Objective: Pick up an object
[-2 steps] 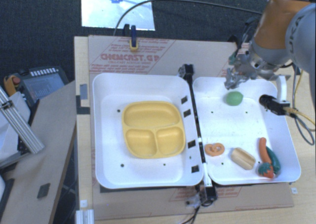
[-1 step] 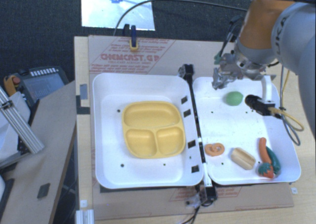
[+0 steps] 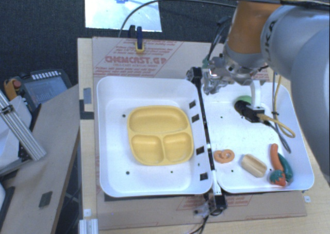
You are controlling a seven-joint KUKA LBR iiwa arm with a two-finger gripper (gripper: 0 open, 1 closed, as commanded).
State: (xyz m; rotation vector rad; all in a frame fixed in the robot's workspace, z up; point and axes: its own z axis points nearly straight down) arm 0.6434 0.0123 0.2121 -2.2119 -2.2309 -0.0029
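Still early, I'm judging: gripper [image 3: 212,84] hovering over right bin [image 3: 301,176] far corner, finger state I cannot tell. Bread roll [image 3: 253,165], carrot [image 3: 278,163], pretzel [image 3: 224,156] lying unpicked at near side.

A bench [image 3: 62,140] is seen across the lower frame, and on it a cardboard sheet [image 3: 154,55] is laid. Two white bins are set side by side on the sheet: the left bin [image 3: 111,140] at centre, the right bin [image 3: 301,168] toward the lower right.
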